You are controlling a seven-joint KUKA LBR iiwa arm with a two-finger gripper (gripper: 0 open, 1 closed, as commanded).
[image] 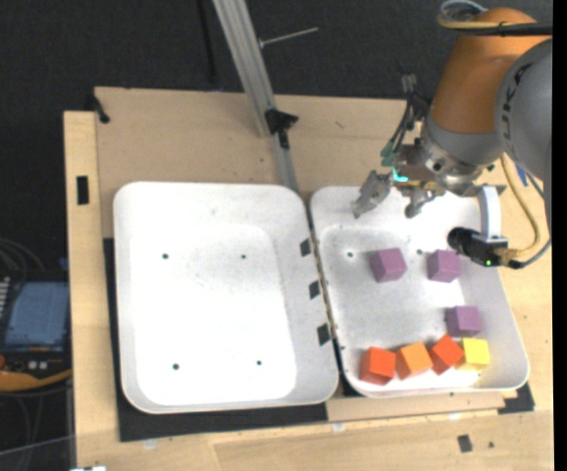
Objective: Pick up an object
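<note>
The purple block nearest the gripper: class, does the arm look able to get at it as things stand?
Probably yes. The purple block sits apart from the other blocks, nothing on top, and the open gripper hangs just beyond it over the same right bin.

This looks like a robot lab. A big grey and orange robot arm point(489, 86) reaches over a wooden bench point(195, 135) with two white bins point(215, 292). A control box point(28, 322) with cables sits on the dark floor nearby.
</note>
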